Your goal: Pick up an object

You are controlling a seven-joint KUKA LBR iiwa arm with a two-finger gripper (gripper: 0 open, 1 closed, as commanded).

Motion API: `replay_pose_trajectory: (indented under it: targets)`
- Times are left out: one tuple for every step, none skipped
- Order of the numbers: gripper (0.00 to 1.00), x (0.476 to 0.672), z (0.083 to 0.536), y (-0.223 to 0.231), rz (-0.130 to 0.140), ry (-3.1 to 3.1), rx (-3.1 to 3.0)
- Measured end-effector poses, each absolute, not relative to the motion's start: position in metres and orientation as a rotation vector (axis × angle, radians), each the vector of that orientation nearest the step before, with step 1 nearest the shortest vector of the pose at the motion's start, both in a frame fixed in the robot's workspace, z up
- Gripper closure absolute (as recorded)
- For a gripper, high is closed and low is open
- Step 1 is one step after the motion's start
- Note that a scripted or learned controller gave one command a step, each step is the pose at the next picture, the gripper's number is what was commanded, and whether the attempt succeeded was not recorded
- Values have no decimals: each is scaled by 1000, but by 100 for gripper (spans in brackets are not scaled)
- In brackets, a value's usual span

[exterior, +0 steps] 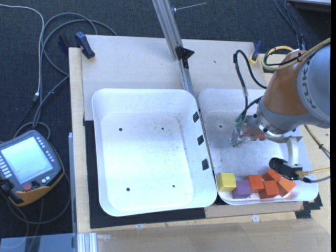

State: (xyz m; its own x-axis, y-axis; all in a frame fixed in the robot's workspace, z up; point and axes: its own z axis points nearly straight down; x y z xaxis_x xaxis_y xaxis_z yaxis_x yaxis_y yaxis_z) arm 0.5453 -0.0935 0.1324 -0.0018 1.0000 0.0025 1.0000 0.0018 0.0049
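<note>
My gripper [240,137] hangs over the middle of the right bin [220,109], below the grey arm with its orange band [286,91]. A small reddish-orange patch [257,135] shows right beside the gripper; I cannot tell whether it is a block or part of the tool. Along the bin's front edge lie a yellow block [227,181], a purple block [242,188] and several orange blocks [270,185], all nearer the camera than the gripper and apart from it.
The left bin [105,114] adjoins the right one, with black clips [200,139] on the shared wall. A slanted metal pole [168,22] rises behind the bins. Cables [244,77] trail by the arm. A teach pendant [26,164] lies off the bench at left.
</note>
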Motion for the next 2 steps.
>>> replay_pose_trajectory:
  targets:
    - [100,617,205,-17,17,2229,2205]
    - [100,596,206,28,0,2232,2218]
